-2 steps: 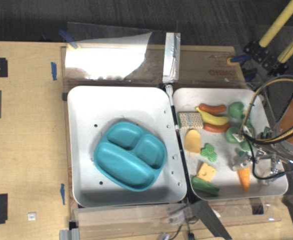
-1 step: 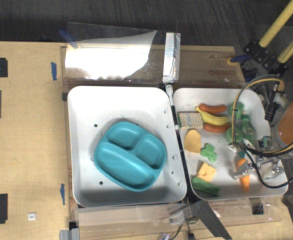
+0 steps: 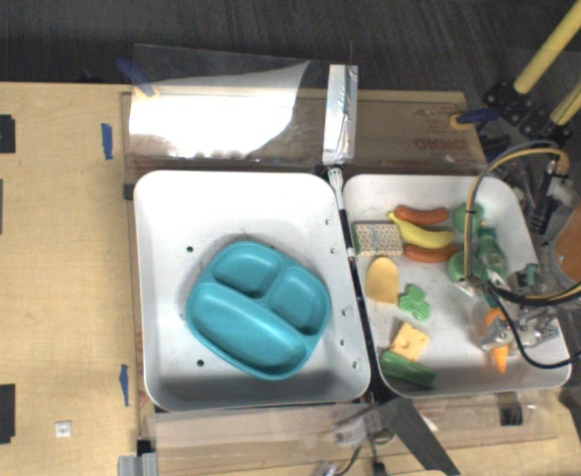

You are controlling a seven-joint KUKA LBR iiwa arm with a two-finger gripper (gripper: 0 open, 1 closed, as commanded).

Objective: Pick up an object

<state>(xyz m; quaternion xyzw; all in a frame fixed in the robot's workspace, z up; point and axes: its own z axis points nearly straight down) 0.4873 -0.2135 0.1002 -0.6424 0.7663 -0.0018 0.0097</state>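
The right white bin [image 3: 528, 206] holds several toy foods. A red sausage [image 3: 421, 214], a yellow banana [image 3: 424, 234] and a second sausage [image 3: 431, 254] lie together at the back. Nearby are a waffle piece [image 3: 377, 237], a yellow-orange piece [image 3: 381, 279], a green broccoli [image 3: 414, 303], a cheese wedge [image 3: 409, 342] and a dark green vegetable [image 3: 406, 368]. A tall green toy [image 3: 479, 248] stands at the right. My gripper [image 3: 516, 330] hangs low over the bin's front right corner, just above an orange carrot [image 3: 498, 357], with cables looped around it.
The left white bin [image 3: 172, 206] carries a teal divided plate [image 3: 259, 307]. The arm's orange band [image 3: 580, 236] sits at the right edge, over the right bin's wall. Clear plastic sheeting [image 3: 221, 107] stands behind the bins, and yellow bars [image 3: 558, 38] cross the back right.
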